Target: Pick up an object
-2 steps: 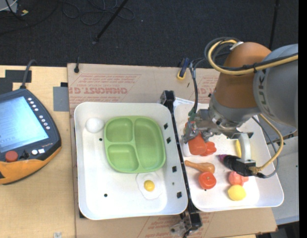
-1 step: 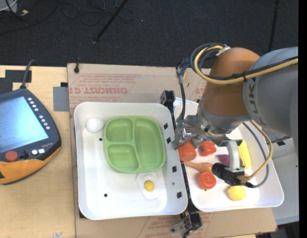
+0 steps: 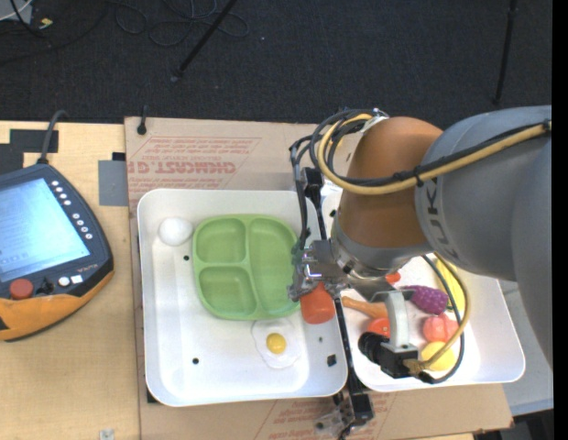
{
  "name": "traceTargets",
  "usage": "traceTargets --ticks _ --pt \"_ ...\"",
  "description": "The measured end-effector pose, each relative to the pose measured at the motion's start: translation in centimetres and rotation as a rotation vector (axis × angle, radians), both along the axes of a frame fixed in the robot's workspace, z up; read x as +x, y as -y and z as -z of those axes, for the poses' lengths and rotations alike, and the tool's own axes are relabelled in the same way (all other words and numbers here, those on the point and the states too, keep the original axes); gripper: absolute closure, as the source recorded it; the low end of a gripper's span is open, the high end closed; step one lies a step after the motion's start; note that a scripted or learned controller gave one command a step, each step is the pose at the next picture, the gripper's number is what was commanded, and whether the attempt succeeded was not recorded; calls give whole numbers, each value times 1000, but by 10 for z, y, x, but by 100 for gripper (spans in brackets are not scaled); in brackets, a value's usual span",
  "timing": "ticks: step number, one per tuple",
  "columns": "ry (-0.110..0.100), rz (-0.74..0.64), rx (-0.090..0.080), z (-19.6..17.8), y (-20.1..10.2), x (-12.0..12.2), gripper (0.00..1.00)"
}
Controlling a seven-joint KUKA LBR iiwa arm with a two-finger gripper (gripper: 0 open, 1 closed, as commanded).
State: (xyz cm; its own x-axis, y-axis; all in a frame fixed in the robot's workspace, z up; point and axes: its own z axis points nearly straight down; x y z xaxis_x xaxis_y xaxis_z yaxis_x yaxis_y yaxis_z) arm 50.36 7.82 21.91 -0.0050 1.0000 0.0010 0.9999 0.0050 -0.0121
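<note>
The arm leans in over the seam between the two white bins, and its end effector sits low at the right edge of the left bin, just above a small orange-red toy that looks like a piece of play food. I cannot tell how far it is open, nor whether it has the toy; the wrist hides that.

The toy looks light, hard and smooth, likely slippery plastic, so I would pinch it across its middle.

Nearby lie a green divided plate, a toy fried egg and a white ball.

The cardboard under the bins carries red print, upside down, too blurred to read surely. A handheld control screen rests on the table at the left.
</note>
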Motion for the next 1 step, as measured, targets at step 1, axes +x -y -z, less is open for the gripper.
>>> traceTargets --ticks 1 --pt "0 3 -1 4 -17 -2 100"
